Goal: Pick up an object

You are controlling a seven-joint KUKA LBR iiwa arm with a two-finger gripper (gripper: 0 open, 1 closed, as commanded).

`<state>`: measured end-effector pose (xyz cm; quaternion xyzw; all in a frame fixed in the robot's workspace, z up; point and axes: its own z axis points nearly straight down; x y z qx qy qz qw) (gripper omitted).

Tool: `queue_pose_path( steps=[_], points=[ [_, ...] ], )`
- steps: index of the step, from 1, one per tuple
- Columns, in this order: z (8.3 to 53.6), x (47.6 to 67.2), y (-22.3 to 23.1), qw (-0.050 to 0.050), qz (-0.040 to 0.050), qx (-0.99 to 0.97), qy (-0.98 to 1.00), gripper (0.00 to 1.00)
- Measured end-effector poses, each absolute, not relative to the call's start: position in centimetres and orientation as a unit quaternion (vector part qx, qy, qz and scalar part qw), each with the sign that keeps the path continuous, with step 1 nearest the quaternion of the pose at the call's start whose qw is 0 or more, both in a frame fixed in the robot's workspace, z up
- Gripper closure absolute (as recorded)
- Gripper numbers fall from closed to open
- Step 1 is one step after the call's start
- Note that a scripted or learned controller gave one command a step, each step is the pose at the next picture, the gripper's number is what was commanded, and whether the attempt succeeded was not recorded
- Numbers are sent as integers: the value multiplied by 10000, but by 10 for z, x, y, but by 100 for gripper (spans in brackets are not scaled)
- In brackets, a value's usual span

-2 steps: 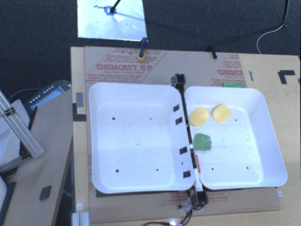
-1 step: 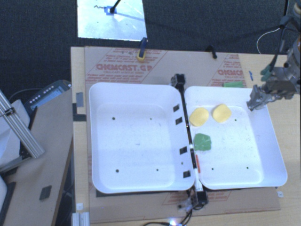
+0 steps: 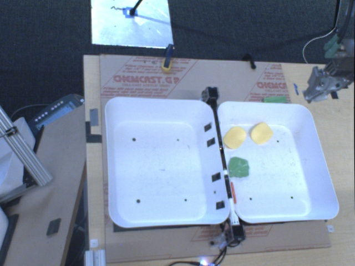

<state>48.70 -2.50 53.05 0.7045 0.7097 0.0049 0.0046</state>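
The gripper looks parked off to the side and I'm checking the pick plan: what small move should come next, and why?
Probably swing the gripper left and forward, over the right bin. It hangs beyond that bin's far right corner, while the two yellow pieces and the green piece lie in the bin's left half.

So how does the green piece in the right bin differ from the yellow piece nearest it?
The green piece is green and roughly squarish; the yellow piece is pale yellow and rounder. The green piece lies lower in the view, toward the bin's middle; the yellow piece lies nearer the far wall, beside a second yellow piece. Both are small and lie flat in the right bin, close to the divider, apart from each other.
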Motion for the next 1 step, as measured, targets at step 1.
queue_pose_path(
  steps=[1],
  points=[
    [535, 567, -79, 35, 14, 7077, 7065, 100]
  ],
)
